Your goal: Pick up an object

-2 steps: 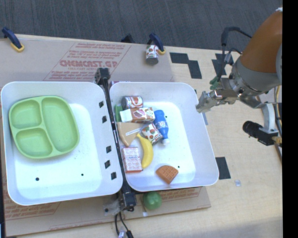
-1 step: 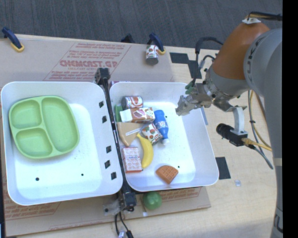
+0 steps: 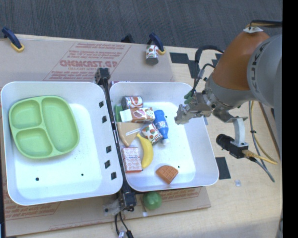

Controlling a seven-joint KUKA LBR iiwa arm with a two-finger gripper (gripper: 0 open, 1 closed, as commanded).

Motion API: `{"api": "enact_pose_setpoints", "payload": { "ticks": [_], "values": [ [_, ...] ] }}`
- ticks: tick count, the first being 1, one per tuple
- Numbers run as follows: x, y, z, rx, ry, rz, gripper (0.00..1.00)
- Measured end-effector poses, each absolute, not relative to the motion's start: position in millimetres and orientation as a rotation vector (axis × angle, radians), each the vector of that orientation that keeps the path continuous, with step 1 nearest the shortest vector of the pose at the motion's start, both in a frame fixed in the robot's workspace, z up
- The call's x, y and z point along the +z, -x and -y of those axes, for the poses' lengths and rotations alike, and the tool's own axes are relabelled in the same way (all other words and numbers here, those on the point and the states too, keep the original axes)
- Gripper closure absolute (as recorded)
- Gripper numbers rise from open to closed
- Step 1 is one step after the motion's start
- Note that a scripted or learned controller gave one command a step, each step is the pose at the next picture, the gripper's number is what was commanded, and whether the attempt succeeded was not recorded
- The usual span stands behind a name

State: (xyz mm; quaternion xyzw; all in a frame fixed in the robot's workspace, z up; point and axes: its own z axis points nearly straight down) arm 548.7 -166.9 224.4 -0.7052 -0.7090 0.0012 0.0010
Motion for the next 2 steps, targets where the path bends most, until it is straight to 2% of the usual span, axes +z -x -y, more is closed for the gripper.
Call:
{"api": "enact_pose_setpoints", "payload": {
  "ticks": [1, 2],
  "values": [
    [241.6, -578.3, 176.8, 0.000, 2.215, 2.228, 1.00],
    [241.3, -578.2, 176.7, 0.001, 2.214, 2.228, 0.00]
  ]
}}
